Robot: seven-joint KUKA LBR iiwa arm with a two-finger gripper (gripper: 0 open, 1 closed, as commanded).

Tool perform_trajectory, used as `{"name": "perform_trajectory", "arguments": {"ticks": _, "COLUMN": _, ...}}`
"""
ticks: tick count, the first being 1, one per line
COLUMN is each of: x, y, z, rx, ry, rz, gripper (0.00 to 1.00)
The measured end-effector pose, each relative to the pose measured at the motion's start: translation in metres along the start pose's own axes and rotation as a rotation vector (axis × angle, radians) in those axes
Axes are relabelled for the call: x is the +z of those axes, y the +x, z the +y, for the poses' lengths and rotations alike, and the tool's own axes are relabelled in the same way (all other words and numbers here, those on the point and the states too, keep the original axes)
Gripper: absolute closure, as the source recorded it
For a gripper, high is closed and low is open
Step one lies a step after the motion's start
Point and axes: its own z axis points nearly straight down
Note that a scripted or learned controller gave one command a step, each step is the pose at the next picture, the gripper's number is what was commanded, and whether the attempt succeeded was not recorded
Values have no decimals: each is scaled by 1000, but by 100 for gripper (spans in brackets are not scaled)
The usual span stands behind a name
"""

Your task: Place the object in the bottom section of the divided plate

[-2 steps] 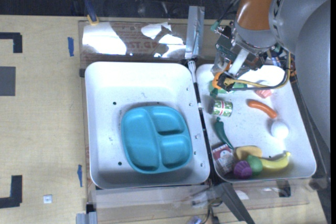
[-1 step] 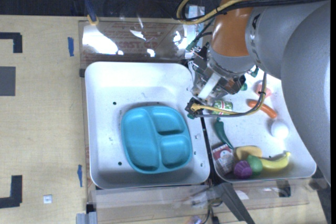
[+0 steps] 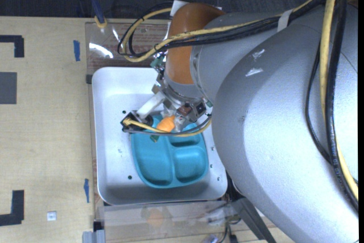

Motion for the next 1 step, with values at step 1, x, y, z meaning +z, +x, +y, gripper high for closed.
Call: {"name": "perform_trajectory", "arguments": {"ticks": 1, "x": 48, "y": 1, "z": -49, "rx": 146, "ry": 0, "rz": 3, "gripper": 100}}
